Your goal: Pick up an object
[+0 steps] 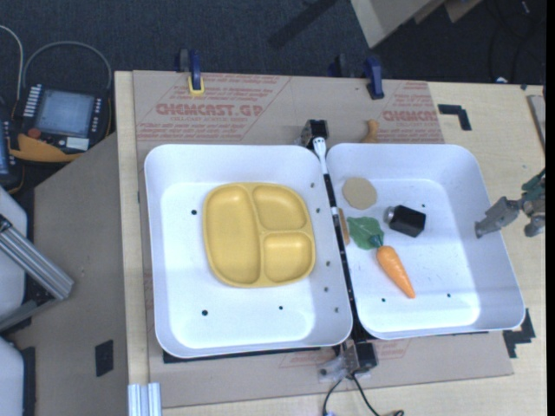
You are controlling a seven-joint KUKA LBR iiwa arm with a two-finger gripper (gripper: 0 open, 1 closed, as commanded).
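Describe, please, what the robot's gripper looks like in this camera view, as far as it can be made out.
At the view's right edge, beside the right bin, the gripper shows as a small grey metal piece with slim, angular grey fingers. Behind them sits a darker grey body with a faint greenish tint. The picture is too small there to show any markings or cables.

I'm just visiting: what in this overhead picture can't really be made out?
- Tool: at the camera view's right edge, small and blurred; the arm behind it is cut off.
- Black object in the right bin: too small to identify.
- Tan disc: too small to say what it is.
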